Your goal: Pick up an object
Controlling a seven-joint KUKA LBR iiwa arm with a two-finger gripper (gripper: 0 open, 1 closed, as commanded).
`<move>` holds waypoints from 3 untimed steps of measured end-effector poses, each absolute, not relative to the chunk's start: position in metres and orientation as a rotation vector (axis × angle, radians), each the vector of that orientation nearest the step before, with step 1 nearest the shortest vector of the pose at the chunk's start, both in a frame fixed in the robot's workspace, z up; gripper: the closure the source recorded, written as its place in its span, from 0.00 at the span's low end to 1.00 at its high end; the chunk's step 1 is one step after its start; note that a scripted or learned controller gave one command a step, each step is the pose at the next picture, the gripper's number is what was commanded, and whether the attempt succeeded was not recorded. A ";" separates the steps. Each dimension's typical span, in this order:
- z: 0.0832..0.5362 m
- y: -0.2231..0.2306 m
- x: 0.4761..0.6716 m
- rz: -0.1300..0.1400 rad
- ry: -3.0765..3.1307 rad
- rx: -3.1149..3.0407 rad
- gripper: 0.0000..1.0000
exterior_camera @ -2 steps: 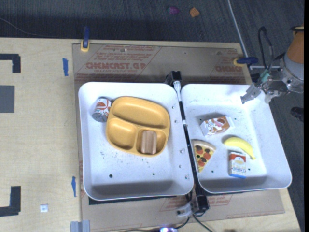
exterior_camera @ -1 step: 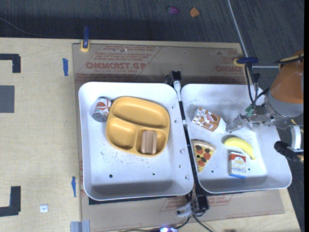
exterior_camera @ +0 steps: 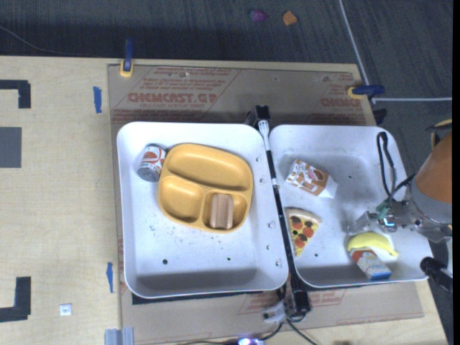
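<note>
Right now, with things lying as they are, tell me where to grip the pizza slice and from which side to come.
Grip the pizza slice across its wide crust end, coming straight down from above. It lies flat in the right bin, tip towards the camera, close to the wall that divides the bins. Probably set the fingers along that wall rather than across, since the gap there looks tight.

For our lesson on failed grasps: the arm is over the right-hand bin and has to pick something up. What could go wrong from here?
1. The banana lies against a small carton, so a grab could catch both or knock one away.
2. Both sit near the right bin's front wall, which may block the gripper.
3. The black cable hanging by the gripper could snag.
</note>
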State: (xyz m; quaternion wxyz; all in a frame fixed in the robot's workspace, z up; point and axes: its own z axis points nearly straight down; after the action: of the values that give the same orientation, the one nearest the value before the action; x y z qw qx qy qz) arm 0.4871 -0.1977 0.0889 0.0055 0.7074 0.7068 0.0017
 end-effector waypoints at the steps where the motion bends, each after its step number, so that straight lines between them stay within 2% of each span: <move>1: 0.089 -0.148 0.483 0.008 2.209 2.211 0.00; 2: 0.089 -0.103 0.483 0.008 2.205 2.211 0.00; 3: 0.089 -0.100 0.483 0.002 2.195 2.213 0.00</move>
State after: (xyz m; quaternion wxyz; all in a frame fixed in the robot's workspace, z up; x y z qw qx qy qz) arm 0.4831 -0.1001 0.0891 0.0122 0.7099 0.7042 0.0007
